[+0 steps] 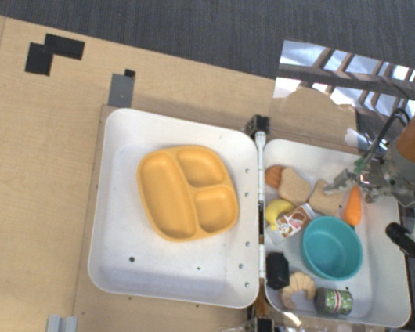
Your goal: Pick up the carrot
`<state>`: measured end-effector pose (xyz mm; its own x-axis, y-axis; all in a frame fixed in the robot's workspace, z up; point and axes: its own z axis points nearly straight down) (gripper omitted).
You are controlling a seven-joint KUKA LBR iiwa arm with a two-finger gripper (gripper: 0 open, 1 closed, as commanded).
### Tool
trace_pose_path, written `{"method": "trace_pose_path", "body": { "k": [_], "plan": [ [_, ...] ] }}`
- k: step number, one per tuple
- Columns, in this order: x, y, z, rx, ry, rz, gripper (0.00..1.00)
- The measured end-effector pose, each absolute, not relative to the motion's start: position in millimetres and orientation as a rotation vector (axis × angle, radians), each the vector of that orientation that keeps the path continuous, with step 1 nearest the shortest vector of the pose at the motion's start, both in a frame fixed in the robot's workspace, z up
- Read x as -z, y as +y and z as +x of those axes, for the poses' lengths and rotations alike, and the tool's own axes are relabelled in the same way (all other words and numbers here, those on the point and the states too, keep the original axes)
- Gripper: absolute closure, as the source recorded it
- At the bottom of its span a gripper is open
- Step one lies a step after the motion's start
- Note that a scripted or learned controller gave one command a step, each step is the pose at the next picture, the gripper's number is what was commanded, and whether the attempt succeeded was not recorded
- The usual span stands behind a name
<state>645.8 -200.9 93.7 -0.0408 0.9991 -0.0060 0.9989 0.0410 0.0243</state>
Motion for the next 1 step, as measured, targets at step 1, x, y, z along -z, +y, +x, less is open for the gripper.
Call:
{"method": "trace_pose_path", "body": {
  "k": [1],
  "plan": [
    [-107.5,-199.4,649.2,-0.031,2.248,2.150,1.00]
  ]
}}
